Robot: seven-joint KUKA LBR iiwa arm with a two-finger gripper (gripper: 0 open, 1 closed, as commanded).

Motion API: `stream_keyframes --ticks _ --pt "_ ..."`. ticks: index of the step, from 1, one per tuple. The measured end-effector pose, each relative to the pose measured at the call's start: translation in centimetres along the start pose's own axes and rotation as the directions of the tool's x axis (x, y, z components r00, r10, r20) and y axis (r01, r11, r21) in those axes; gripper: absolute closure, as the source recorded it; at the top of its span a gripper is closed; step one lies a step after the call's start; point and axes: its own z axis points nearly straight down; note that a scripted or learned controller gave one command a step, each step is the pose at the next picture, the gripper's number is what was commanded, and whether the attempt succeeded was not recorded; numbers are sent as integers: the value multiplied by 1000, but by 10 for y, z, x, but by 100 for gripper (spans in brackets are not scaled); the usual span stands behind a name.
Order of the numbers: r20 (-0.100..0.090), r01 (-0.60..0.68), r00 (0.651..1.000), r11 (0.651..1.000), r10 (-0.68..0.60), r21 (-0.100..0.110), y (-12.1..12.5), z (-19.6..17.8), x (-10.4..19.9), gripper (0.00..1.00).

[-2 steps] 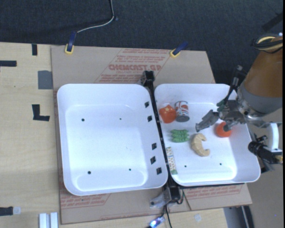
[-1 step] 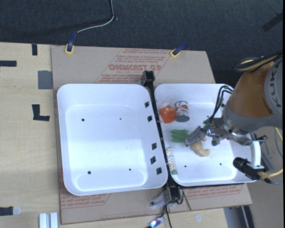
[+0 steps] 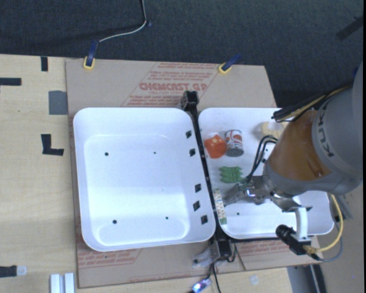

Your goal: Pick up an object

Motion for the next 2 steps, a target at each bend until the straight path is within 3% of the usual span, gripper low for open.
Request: stream_keyframes --ticks 1,2 --pt "-2 5 1000 1000 -5 -7 82 -87 -61 0" --pt "-13 11 1000 1000 -11 13 106 -8 -4 0"
